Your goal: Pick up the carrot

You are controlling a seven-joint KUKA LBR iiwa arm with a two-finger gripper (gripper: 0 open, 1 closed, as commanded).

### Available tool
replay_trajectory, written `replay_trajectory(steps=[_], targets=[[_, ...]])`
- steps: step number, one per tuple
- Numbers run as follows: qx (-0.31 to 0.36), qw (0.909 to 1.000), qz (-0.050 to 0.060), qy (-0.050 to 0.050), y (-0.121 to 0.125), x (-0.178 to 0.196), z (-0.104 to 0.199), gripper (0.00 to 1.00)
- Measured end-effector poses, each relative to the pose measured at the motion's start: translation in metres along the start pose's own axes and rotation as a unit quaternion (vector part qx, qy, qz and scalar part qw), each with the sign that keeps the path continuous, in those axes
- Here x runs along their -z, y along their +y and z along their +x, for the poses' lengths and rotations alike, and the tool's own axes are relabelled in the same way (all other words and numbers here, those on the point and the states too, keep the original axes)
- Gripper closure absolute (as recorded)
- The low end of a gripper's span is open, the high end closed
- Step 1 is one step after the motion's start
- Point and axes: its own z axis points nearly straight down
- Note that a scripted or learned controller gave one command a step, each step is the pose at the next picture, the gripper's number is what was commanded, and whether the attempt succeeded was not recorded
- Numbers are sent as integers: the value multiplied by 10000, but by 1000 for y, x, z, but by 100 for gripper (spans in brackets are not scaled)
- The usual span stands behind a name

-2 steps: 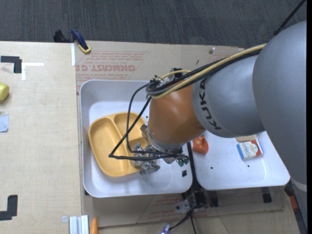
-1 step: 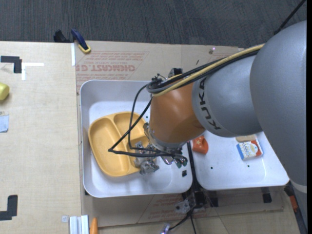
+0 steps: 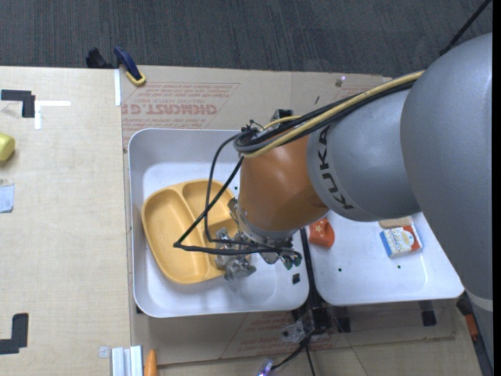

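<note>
The gripper (image 3: 239, 266) hangs over the yellow tray (image 3: 182, 233); its state I cannot tell. The arm hides the carrot (image 3: 320, 233), risking a miss.

1. A robotics lab: a grey industrial arm (image 3: 407, 147) trailing loose cables (image 3: 211, 210).
2. Two white bins (image 3: 156, 151) sit on cardboard (image 3: 180, 108) over a taped, marked tabletop (image 3: 63, 249).

tray (image 3: 176, 233) in left bin (image 3: 156, 151)
</note>
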Motion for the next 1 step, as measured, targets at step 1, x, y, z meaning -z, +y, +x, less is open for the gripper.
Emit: replay_trajectory(steps=[1], targets=[[173, 9998, 4, -56, 1, 1, 6, 100]])
